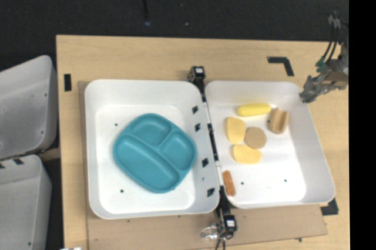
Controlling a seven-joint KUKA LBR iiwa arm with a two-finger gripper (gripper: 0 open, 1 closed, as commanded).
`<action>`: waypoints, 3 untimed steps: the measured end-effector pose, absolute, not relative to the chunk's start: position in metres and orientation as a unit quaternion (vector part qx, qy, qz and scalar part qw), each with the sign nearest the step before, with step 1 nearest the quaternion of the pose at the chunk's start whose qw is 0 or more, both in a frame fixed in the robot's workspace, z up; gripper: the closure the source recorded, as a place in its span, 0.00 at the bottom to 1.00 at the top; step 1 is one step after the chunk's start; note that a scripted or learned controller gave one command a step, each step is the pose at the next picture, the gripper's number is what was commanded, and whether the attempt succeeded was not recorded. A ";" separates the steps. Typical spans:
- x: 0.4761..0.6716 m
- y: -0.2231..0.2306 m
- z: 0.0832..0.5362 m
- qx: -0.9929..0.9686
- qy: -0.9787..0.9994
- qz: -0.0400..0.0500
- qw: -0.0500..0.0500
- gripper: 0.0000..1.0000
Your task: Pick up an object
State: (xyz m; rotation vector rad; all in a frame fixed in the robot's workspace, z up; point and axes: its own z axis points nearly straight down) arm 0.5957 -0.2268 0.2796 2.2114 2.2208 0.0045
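I am looking down on a tan bench (147,58) carrying two shallow white bins side by side. The left bin (100,108) holds a teal divided plate (154,152), the biggest loose thing here, lying near its middle. The right bin (299,172) holds the small food pieces I could pick from, clustered toward ten o'clock of its floor. A flat yellow slice (235,129) lies toward nine o'clock of the cluster, with a second yellow slice (247,154) at six o'clock and a yellow oblong piece (254,110) at twelve. A round tan disc (255,138) sits in the middle, touching or nearly touching both slices. A short brown roll (277,121) lies at two o'clock. A thin orange sausage (228,183) lies apart, toward seven o'clock by the divider. The gripper (310,93) hangs at the two o'clock corner of the right bin, over its rim; it is too small and blurred for me to tell how it is set or whether it carries anything. I judge the pick not yet done: every piece lies in the bin, and reaching, closing and lifting all remain.
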 end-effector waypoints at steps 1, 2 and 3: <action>0.582 -0.173 0.265 0.705 0.709 0.000 0.000 1.00; 0.563 -0.117 0.267 0.705 0.709 0.001 0.000 1.00; 0.552 -0.074 0.254 0.705 0.709 0.000 0.000 1.00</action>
